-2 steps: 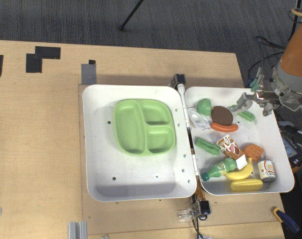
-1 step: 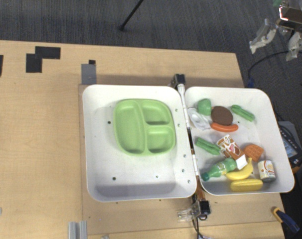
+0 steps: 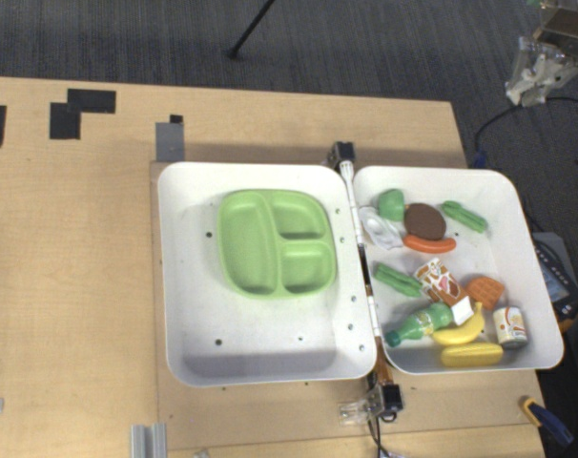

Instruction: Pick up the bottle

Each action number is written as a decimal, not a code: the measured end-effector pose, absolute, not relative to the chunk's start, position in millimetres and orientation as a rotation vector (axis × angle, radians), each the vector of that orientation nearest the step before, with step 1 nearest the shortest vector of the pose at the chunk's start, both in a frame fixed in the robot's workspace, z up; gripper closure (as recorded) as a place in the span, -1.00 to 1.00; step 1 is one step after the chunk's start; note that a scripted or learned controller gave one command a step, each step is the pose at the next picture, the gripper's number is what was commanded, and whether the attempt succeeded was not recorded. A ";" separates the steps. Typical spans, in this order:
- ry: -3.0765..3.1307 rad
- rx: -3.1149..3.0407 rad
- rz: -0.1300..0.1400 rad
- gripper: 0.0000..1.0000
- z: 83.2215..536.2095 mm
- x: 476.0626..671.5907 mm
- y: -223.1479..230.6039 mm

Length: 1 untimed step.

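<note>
The bottle (image 3: 419, 323) is green with a yellow-white label. It lies on its side near the front left of the right bin (image 3: 527, 246), cap pointing left toward the divider. A banana (image 3: 461, 332) touches its right end. My gripper (image 3: 535, 76) hangs at the top right of the view, above the dark floor beyond the bench and well back and to the right of the bottle. Nothing is held in it.
The left bin (image 3: 189, 342) holds a green divided plate (image 3: 275, 241). Around the bottle in the right bin lie several toy foods: a brown cookie (image 3: 424, 219), an orange sausage (image 3: 429, 244), green pods (image 3: 464, 216), a snack packet (image 3: 440, 280), a small can (image 3: 508, 325) and a yellow piece (image 3: 470, 354).
</note>
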State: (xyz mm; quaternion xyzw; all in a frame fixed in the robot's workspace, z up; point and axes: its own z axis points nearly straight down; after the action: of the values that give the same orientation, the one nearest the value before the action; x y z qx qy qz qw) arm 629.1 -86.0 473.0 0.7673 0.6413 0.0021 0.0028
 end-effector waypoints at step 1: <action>1.127 2.932 0.002 1.00 372.6 627.7 -137.5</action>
State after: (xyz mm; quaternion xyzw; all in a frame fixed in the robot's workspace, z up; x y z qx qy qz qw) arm 627.7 -137.5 372.6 0.9334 0.3588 0.0005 0.0005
